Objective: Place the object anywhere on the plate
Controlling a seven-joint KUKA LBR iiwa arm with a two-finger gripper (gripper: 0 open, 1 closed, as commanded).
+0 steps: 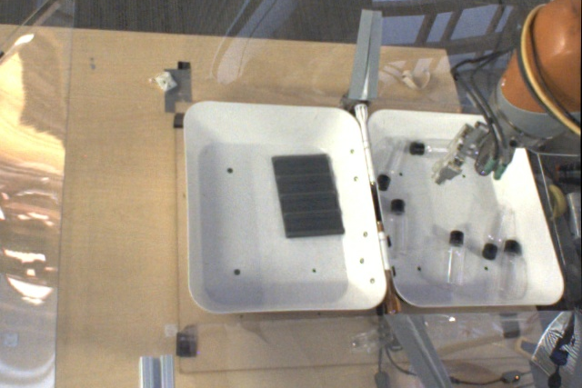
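The two bins (273,295) are white. The plate (308,195) is dark grey with ridged stripes. The small vials (455,254) are clear with black caps. The bench (109,195) is light wood. The arm (550,59) is orange.

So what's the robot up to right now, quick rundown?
Tool over right bin, above clear vials. Dark plate in left bin, bare. Nothing between.

Two white bins, arm in from right.
Dark ribbed plate (308,195) flat in left bin (209,277). Right bin (546,286) holds clear black-capped vials (452,254). Gripper (455,161) over its upper part, vial between the fingers unclear.
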